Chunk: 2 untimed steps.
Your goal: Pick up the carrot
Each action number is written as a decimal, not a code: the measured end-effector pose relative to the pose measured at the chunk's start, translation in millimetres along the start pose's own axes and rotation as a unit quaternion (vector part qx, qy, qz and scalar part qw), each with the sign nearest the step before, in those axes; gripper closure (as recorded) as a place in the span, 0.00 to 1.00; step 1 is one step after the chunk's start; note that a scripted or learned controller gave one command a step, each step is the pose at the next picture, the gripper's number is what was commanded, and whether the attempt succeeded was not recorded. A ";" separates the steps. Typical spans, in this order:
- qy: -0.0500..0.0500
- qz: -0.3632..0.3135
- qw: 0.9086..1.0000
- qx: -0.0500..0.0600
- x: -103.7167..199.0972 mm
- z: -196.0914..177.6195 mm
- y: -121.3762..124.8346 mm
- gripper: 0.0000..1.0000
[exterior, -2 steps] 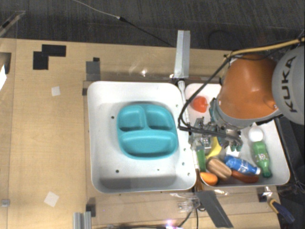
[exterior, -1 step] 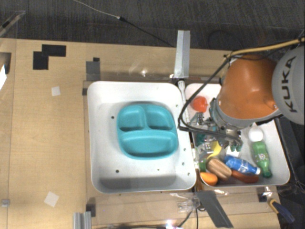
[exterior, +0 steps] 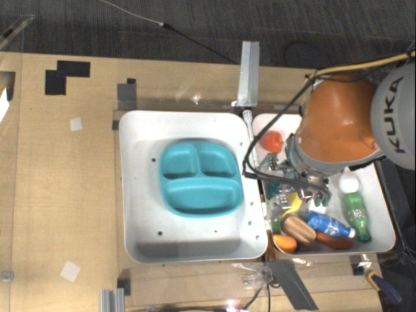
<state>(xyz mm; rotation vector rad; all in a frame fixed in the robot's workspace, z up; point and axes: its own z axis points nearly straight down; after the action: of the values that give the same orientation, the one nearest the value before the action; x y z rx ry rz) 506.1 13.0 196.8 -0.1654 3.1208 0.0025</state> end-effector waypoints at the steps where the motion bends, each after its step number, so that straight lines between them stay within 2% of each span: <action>1: 0.000 0.000 1.000 0.000 0.0 0.0 0.0 0.00; 2: 0.000 0.000 1.000 0.000 0.0 0.0 0.0 0.00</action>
<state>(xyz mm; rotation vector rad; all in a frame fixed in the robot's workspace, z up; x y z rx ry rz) 506.1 13.0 196.8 -0.1654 3.1209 0.0025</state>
